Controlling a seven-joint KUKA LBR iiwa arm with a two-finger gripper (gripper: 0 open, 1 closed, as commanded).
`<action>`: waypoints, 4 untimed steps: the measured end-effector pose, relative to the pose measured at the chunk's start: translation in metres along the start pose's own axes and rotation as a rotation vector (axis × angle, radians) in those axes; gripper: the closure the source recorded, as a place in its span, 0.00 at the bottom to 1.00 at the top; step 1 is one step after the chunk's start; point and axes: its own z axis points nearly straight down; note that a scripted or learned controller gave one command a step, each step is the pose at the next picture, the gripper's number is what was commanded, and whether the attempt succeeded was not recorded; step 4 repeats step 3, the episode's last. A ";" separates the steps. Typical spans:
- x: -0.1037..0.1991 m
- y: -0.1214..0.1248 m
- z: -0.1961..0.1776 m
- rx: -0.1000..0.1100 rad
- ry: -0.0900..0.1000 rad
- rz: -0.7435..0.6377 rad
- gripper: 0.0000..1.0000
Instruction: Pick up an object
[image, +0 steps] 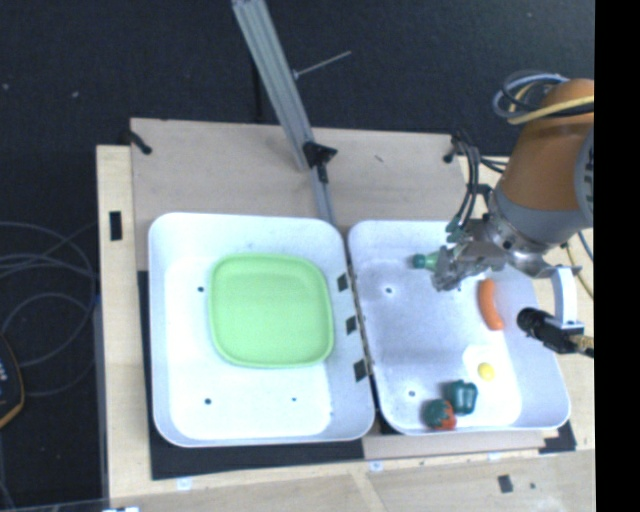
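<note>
My gripper (446, 274) hangs over the upper middle of the right bin (410, 330), reaching in from the right. A small green thing (424, 262) shows at its left tip, and I cannot tell whether it is held. An orange oblong object (490, 305) lies just right of the gripper. Further toward the front lie a small yellow piece (486, 371), a teal object (462, 394), and a green and red object (437, 413).
The left bin (180, 330) holds a pale green square plate (270, 310). A grey metal bar (285, 100) slants down from the top to the gap between the bins. The bench's wooden surface (230, 170) surrounds both bins.
</note>
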 end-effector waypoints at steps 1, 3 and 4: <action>0.051 -0.003 -0.007 0.000 0.000 -0.001 1.00; 0.149 -0.013 0.005 0.002 -0.001 0.001 1.00; 0.149 -0.013 0.005 0.002 -0.001 0.001 1.00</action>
